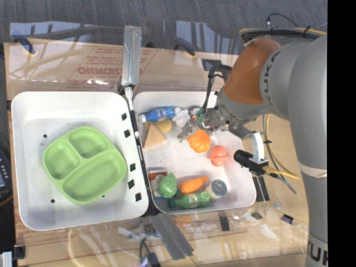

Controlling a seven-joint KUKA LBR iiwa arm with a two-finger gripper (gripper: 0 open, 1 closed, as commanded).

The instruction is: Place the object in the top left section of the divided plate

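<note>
Two bins sit side by side: the left bin (22, 204) holds the green plate (84, 163), the right bin (236, 196) holds the clutter. We see the gripper (192, 128) low in the right bin, right above an orange fruit (199, 142); we can't tell how its jaws are set, since the arm (278, 77) and wrist hide that. Nothing is visibly held, so we judge the pick not yet made. Which item is the target isn't stated; the orange fruit is our guess, as it's closest to the gripper.

Risks, as we judge them:
- The fruit is round, so it could slip or roll off toward the peach (219, 155), just beside it.
- The bottle (159, 114), cheese wedge (155, 133) and small clutter crowd the gripper, so it could grab or knock the wrong item.
- The divider (132, 71) stands between the bins, so a low carry could clip it.
- The plate has three sections and sits tilted, so the item could drop into the wrong one.

Writing: "KUK" reads on the arm's grey shell, and again at lower right. Red print on the cardboard (72, 65) behind the bins is too faint to read. Labels on the bottle and the green bottle (189, 200) are too small.
</note>
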